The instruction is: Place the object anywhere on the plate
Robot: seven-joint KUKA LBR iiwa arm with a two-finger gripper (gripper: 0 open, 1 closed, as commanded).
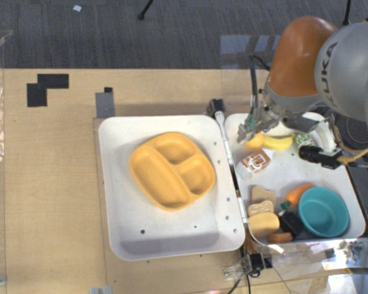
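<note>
Setting: a wooden bench (51, 199) seen from above, bearing two shallow white bins side by side.
Left bin: the left white bin (124, 238) holds one thing, a yellow plastic plate with three compartments (171, 170), lying flat near the bin's middle.
Right bin: the right white bin (352, 193) is crowded, with a teal bowl (323, 211), an orange carrot-like piece (295, 194), tan bread-like slices (262, 214), a small brown and white packet (257, 161) and a yellow banana (276, 143).
Arm: the grey arm with its orange band reaches in from the right; its two-finger gripper (252, 128) is low over the far left corner of the right bin.
Gripper state: cannot be judged; the wrist hides the tips.
Object: a small yellow-orange piece (254, 140) sits just beneath the gripper, touching the banana's end; whether it is gripped is unclear.
Step in hand: probably picking from the right bin.
Doing it well: close on one item alone, lift straight clear of the banana and the divider, carry left, and release low over the plate.
</note>
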